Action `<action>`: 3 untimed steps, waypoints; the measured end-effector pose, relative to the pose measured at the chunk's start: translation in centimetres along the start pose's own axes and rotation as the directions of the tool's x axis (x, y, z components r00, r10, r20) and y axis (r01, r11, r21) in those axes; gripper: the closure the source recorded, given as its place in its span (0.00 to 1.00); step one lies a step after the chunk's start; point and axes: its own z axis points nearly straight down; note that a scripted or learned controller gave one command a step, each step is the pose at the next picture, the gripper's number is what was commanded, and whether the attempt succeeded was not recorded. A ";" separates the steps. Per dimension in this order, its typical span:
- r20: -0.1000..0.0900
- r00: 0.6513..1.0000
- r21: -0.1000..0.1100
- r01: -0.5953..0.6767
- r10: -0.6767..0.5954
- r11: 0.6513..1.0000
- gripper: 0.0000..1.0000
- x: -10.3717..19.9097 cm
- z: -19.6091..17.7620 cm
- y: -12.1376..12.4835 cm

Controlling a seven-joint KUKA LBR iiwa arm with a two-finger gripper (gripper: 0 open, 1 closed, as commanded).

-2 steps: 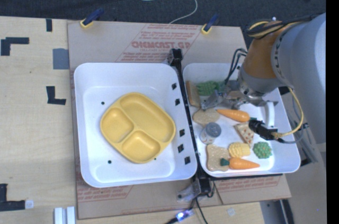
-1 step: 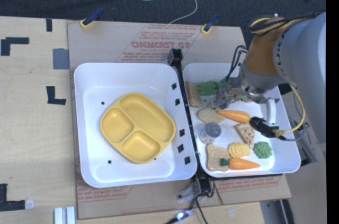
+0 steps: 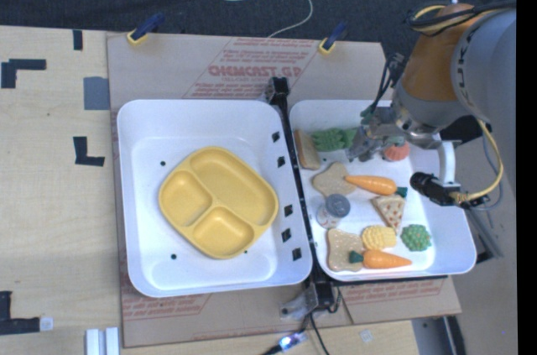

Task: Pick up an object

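My gripper (image 3: 369,145) hangs low over the back of the right bin (image 3: 457,257), between a green leafy toy (image 3: 334,138) on its left and a small red-orange toy (image 3: 395,150) on its right. Just in front of it lie a tan bread-shaped piece (image 3: 333,178) and a carrot (image 3: 373,185). Further forward are a grey disc (image 3: 336,206), a pizza slice (image 3: 389,212), corn (image 3: 378,237), broccoli (image 3: 415,237), a second carrot (image 3: 386,259) and a toast piece (image 3: 342,247). Nothing shows between the fingers.
The left bin (image 3: 138,177) holds a yellow divided plate (image 3: 218,200). A brown slice (image 3: 305,148) leans at the right bin's left wall. The arm's grey body and orange band (image 3: 436,64) rise at the right. Cardboard lies under both bins.
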 end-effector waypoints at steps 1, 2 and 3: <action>0.001 1.000 0.000 -0.001 0.001 1.000 1.00 -0.6 -5.7 -0.5; -0.001 1.000 0.004 0.000 0.000 1.000 1.00 -0.6 -7.0 -0.4; -0.002 1.000 0.006 0.004 -0.004 1.000 1.00 4.2 -7.7 -1.6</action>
